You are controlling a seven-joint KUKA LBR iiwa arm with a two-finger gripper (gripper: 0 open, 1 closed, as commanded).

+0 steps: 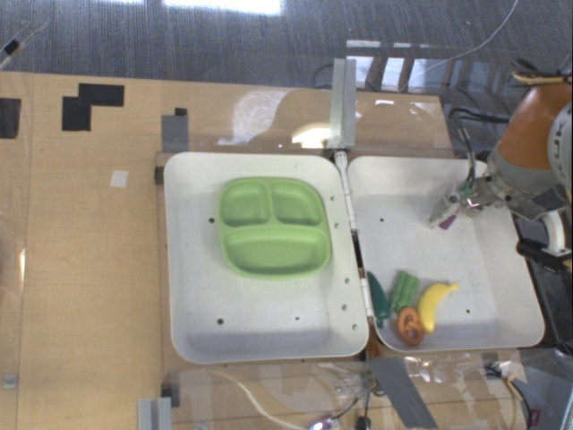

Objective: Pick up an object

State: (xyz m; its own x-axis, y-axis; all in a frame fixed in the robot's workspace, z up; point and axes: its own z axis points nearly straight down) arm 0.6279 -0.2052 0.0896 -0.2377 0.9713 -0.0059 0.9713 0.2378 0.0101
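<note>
My gripper (445,215) hangs over the upper middle of the right bin (501,330), pointing down and left from the wrist at the right edge. Nothing shows between its fingers. Well below it, in the bin's front left corner, lie a yellow banana (435,303), a light green vegetable (404,289), a dark green vegetable (379,299) and an orange-red fruit (410,325). These lie close together, touching or nearly so.
A green divided plate (272,227) lies in the middle of the left bin (192,330). A ridge (351,231) separates the two bins. Cables and the arm's orange-banded wrist (533,137) crowd the right bin's far right side.
</note>
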